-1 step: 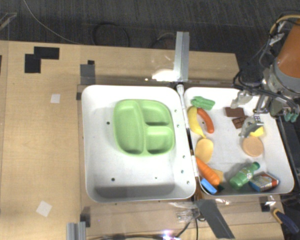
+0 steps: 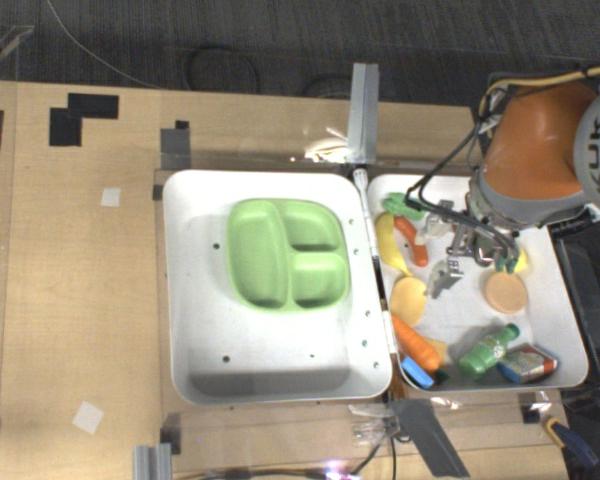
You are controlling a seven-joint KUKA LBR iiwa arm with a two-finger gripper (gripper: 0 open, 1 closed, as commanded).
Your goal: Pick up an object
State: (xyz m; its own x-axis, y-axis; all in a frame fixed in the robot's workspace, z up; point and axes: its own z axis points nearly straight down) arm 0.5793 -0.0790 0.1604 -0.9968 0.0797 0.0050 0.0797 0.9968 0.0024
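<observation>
Camera view showed you the gripper hanging over the right bin among toy food, beside a yellow banana, its small metal parts too blurred to read its grip.

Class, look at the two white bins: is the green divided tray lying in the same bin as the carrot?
No. The green tray lies in the left bin, while the carrot lies in the right bin.
</observation>
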